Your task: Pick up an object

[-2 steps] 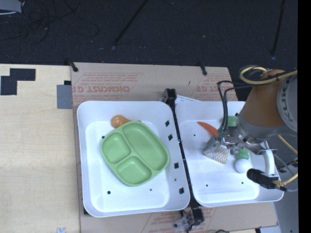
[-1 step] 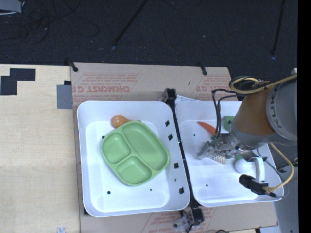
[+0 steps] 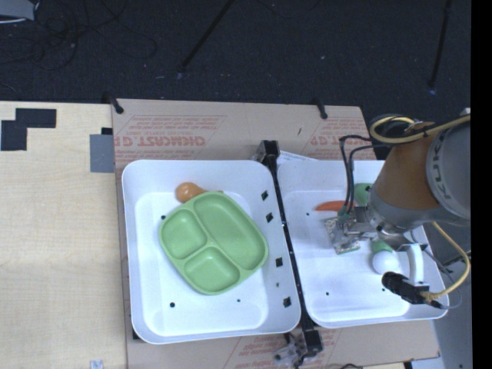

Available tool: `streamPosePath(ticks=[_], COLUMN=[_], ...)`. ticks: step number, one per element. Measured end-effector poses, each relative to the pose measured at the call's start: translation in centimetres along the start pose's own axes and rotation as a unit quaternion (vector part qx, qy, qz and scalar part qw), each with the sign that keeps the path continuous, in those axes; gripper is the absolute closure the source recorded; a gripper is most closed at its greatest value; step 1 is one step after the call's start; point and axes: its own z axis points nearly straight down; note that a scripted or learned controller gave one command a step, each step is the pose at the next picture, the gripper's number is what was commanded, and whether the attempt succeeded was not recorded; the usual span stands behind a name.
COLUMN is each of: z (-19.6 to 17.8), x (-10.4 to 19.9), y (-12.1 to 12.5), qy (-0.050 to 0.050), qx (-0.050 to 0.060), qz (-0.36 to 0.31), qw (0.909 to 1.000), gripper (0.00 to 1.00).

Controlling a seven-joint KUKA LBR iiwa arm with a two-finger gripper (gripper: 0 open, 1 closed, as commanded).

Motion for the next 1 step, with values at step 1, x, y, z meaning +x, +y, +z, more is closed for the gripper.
streamPosePath(ticks=[1], z=[-6.09], x=[0.07], y=[0.24], qy=[0.004], qx=[0.005], qz=[-0.004], qw=[1.0], gripper=[1.0])
